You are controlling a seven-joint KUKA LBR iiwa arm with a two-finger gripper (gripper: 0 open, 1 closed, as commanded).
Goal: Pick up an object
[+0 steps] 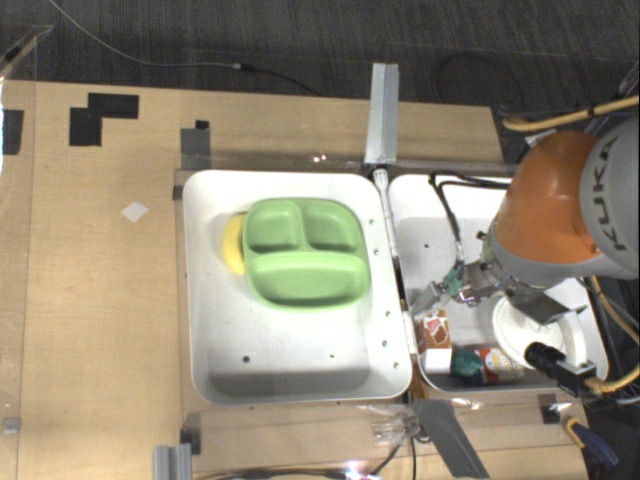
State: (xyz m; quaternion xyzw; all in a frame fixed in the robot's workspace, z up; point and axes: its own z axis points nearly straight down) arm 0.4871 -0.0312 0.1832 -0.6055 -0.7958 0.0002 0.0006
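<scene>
Here, green tray (303, 251) near left bin's (290, 360) far rim, front floor bare

The grey arm (612, 173) at about 3 o'clock has big dark letters KUK on its side, right next to its orange band (550, 208)

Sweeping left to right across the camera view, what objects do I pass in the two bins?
yellow object → green divided plate → red-and-white packet → dark green item → white round dish
</scene>
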